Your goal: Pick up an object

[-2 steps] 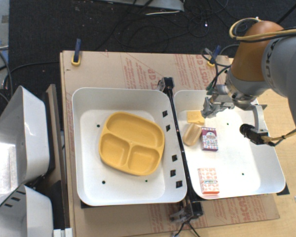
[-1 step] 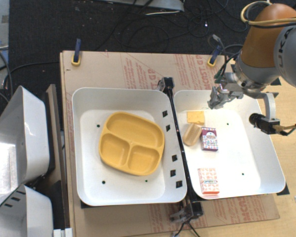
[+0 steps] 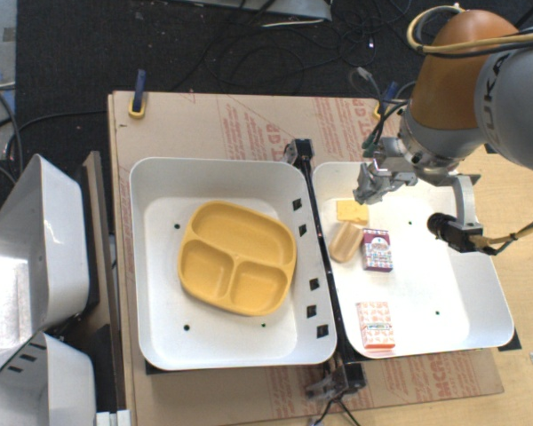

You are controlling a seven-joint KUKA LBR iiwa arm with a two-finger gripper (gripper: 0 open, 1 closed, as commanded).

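Observation:
The right bin [image 3: 480, 318] holds a yellow block [image 3: 352, 211], a tan bread-like roll [image 3: 345, 241], a small purple and white box [image 3: 377, 250] and a flat white and orange packet [image 3: 375, 326]. My gripper [image 3: 371, 187] hangs over the bin's far left part, directly above and behind the yellow block. Whether it touches the block is unclear. The arm's orange band and grey wrist cover the bin's far edge.
The left bin [image 3: 151, 264] holds a yellow divided plate [image 3: 236, 257]. A black divider with clips [image 3: 314, 238] runs between the bins. White tubs [image 3: 31, 247] stand off the bench at the left. A black cable fitting [image 3: 449, 229] hangs over the right bin.

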